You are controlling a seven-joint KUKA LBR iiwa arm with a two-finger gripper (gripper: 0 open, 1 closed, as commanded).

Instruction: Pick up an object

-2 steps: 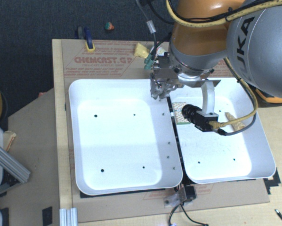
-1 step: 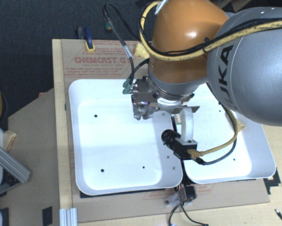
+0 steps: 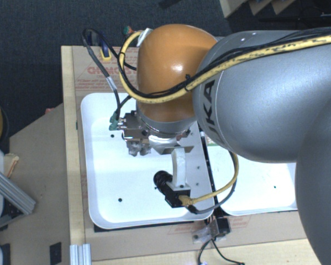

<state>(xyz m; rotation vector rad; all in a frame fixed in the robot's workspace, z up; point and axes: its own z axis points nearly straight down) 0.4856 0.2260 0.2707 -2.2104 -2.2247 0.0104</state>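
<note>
Arm reached in from 3 o'clock, gripper low over left bin, just 11 o'clock of its centre; couldn't tell open or closed (wrist blocked it). Object to pick: hidden, couldn't tell where

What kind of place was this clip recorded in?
Probably a robotics lab, not a home: a grey KUKA arm over shallow white bins on a bench, aluminium framing beside it, dark carpet around.
</note>
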